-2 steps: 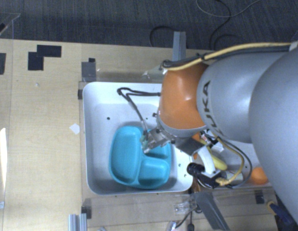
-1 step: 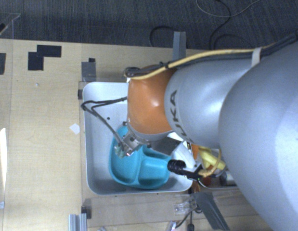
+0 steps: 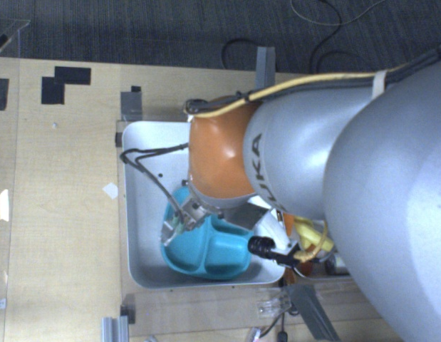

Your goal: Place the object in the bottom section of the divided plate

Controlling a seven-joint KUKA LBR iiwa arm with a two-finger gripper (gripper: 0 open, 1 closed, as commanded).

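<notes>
Mostly the arm hides the bin. Its gripper sits over the plate's left rim. Whether it's clamped, I can't tell.

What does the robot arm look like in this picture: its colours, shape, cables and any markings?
The arm is thick, rounded and light grey, with a glossy orange band above the wrist. Dark KUKA lettering runs along the grey shell. A yellowish cable lies over the top of the arm, and thin black wires loop out towards the gripper, a small metal part.
</notes>
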